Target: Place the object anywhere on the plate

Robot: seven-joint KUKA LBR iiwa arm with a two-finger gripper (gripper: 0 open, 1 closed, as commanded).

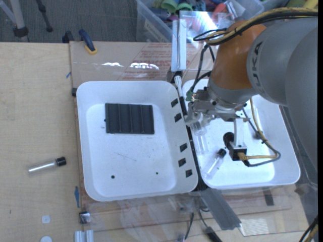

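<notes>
One broad wooden bench [35, 110] carries everything here. One grey arm [287, 44] with its orange band sweeps in from 3 o'clock and hangs over the right bin [287, 165]. Two shallow white bins sit side by side, with the left bin [91, 185] touching the right one along the middle seam. At 12 o'clock, beyond the bins, there's one clear tub [151, 9] heaped with coloured odds and ends.

One plate [129, 118], black and ribbed, lies flat in the upper part of the left bin, out at 9 o'clock from the end effector [198, 119] and well apart from it. The end effector is low at the left edge of the right bin, right by the seam. Clenched or released? I cannot tell from this angle.

Now the vials, three in all. One clear vial [202, 141] lies in the right bin at 6 o'clock from the end effector, just beneath it, and whether the two touch I cannot make out. A second vial [214, 164], black-capped, lies tilted at 5 o'clock, a little farther down the same bin. A third vial [46, 165], also black-capped, lies out on the bare bench at 8 o'clock, outside the left bin.
</notes>
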